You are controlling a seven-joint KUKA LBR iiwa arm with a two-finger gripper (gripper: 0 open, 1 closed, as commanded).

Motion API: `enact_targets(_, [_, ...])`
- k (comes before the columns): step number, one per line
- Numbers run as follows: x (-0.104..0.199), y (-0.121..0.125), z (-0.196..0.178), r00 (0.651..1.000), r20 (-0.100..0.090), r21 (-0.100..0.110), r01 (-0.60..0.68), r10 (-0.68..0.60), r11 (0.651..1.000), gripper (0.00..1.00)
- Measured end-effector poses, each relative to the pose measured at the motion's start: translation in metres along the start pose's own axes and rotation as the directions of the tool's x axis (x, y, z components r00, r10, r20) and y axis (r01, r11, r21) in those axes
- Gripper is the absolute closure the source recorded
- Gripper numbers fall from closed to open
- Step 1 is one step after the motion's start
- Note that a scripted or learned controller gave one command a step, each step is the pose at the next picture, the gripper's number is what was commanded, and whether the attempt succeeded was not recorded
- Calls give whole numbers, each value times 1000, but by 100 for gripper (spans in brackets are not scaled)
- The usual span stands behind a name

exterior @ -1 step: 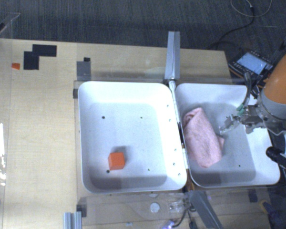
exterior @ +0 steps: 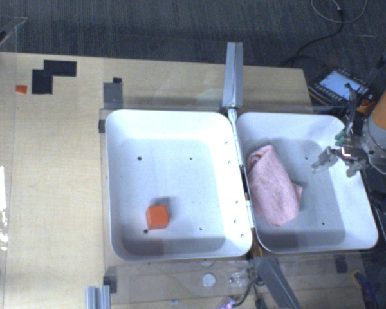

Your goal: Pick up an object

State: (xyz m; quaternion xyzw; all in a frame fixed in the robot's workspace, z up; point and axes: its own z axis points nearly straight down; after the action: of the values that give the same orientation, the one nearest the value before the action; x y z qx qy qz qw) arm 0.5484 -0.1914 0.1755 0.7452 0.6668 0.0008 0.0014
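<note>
Two bins hold one target each, cube at seven o'clock, cloth central; whether the hand at three o'clock is open, I cannot tell.

Arm cropped at right edge

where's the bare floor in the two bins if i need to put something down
Left bin: mostly bare; only the orange block sits near its front edge, so the back half and right side are free. Right bin: the pink cloth fills the side along the divider, and the gripper hangs over the other side. Bare floor remains at the back and front right.
</note>
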Motion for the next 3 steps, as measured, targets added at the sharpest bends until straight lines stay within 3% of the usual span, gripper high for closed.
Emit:
enact_targets(1, [44, -6, 86, 983, 3, -11, 183, -183, 983, 0])
enact_targets(2, [76, -11, 85, 956, 7, -15, 292, -292, 956, 0])
enact_targets(3, [87, -36, 84, 922, 10, -19, 386, -386, 922, 0])
